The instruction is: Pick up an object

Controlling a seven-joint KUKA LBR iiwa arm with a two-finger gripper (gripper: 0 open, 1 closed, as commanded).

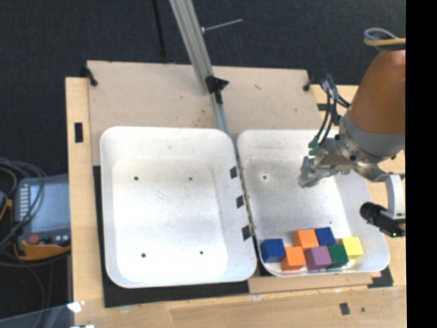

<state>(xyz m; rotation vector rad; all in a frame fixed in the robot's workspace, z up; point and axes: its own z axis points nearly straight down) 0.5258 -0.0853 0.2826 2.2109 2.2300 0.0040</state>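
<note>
Seen from the fixed camera above the counter [273, 74], the pincer [311, 174] is hung over the bare middle of the right bin [273, 145]; whether it is released or clenched cannot be told. Nothing is seen grasped. The coloured blocks [313, 249] are clustered toward the bin's near edge, well apart from the pincer. The left bin [171, 139] is beside it.

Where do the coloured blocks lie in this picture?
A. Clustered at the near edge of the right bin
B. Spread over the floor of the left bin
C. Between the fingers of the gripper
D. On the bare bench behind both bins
A: the coloured blocks sit packed together along the near edge of the right bin, below the gripper.
</note>
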